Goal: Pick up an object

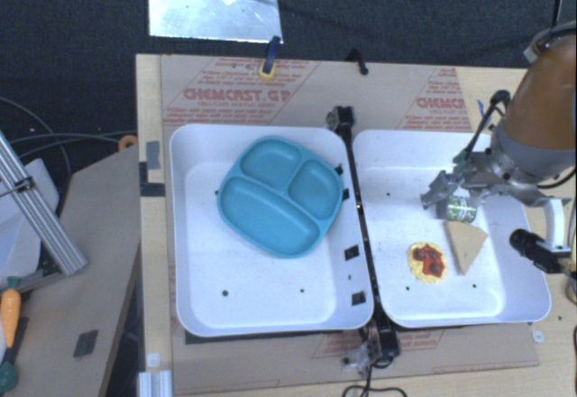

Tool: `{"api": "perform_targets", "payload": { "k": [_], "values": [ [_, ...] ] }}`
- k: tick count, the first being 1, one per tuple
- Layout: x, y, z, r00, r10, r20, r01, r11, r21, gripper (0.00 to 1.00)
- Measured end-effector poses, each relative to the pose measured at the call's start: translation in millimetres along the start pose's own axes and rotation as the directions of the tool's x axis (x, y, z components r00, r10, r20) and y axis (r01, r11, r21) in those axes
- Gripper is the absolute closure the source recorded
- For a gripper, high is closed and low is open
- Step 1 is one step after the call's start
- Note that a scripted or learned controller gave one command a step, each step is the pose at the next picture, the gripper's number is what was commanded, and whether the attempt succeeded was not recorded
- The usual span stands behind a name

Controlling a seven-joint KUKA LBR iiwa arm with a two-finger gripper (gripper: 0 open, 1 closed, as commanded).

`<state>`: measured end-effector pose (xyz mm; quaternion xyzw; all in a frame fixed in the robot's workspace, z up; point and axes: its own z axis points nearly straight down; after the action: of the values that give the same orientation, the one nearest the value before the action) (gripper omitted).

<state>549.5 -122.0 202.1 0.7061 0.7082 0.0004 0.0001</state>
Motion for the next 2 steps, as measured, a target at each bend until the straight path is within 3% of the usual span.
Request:
{"api": "perform_targets", "payload": {
  "k": [1,2],
  "values": [
    [-28.9,-55.7,121.1,1.0,0.007,0.0,-0.007,1.0,0.0,0.0],
    [-27.8,-52.4,106.3,1.0,0.002,0.002,-0.002,1.0,-0.006,1.0]
  ]
}}
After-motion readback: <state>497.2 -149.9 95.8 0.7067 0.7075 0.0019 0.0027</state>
